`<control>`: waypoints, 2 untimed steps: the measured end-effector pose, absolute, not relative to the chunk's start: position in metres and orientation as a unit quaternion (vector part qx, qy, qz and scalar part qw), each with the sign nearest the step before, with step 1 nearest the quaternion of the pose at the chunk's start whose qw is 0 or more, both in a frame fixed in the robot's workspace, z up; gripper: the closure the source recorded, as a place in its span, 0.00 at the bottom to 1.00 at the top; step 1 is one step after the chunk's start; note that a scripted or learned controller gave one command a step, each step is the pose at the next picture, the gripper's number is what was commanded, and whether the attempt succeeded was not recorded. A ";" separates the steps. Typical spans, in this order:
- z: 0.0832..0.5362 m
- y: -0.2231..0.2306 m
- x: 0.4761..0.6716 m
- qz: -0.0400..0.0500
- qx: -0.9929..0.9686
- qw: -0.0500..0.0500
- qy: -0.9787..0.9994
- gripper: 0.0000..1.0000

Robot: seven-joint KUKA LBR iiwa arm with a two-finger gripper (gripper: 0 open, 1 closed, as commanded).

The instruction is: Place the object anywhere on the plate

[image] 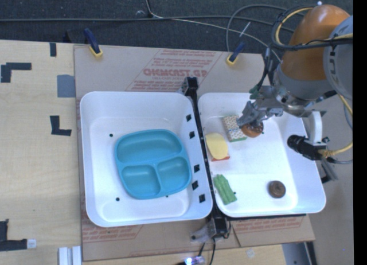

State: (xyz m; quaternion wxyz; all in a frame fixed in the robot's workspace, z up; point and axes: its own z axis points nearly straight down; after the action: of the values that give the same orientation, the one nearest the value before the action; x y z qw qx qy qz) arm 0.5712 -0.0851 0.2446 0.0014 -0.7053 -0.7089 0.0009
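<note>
The blue three-compartment plate (152,162) lies in the left white bin (97,115). My gripper (253,123) hangs over the upper middle of the right bin (298,166). A small orange-brown round piece (252,131) sits right at its tip, partly covered by it. I cannot see whether that piece is held or is lying on the bin floor. A checkered tan square (231,127) lies just left of the tip.
The right bin also holds a yellow block (217,145) near the divider, a green ridged piece (224,188) at the front left and a brown ring (277,188) at the front right. A black divider (198,143) separates the bins.
</note>
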 end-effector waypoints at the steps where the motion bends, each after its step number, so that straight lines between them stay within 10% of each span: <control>1: 0.231 -0.038 0.555 0.001 -0.706 0.001 -0.708 1.00; 2: 0.229 0.006 0.535 0.001 -0.705 0.002 -0.709 1.00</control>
State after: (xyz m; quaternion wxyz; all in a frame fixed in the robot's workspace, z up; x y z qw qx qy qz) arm 0.5352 0.0061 0.2287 0.0016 -0.7053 -0.7089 0.0009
